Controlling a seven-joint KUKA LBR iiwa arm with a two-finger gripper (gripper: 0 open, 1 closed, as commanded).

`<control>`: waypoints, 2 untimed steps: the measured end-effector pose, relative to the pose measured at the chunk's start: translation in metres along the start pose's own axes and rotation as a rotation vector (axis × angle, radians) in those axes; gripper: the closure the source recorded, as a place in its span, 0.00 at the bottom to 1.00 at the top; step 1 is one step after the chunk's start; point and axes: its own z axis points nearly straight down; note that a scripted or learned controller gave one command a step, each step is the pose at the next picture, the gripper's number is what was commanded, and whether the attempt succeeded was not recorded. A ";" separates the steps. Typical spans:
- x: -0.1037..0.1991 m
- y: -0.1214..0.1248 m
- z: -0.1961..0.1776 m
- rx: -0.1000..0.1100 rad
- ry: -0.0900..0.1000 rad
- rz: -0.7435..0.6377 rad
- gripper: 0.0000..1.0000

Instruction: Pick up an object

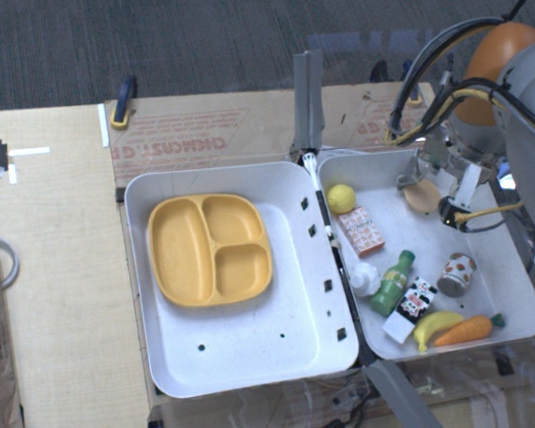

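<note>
Objects for picking lie in the right white bin (521, 259), past the left white bin (262, 350) with its yellow three-compartment plastic plate (211, 249): a yellow lemon (341, 197), a pink printed box (360, 230), a green plastic bottle (393, 283), a yellow banana (433, 326) and an orange carrot (465, 330). My two-finger gripper (427, 188) hangs over that bin's far right corner, a tan piece sitting at its tip.
</note>
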 end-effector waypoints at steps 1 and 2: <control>-0.025 -0.017 -0.069 0.001 0.000 -0.397 0.00; -0.005 -0.044 0.002 0.004 0.000 -0.075 0.00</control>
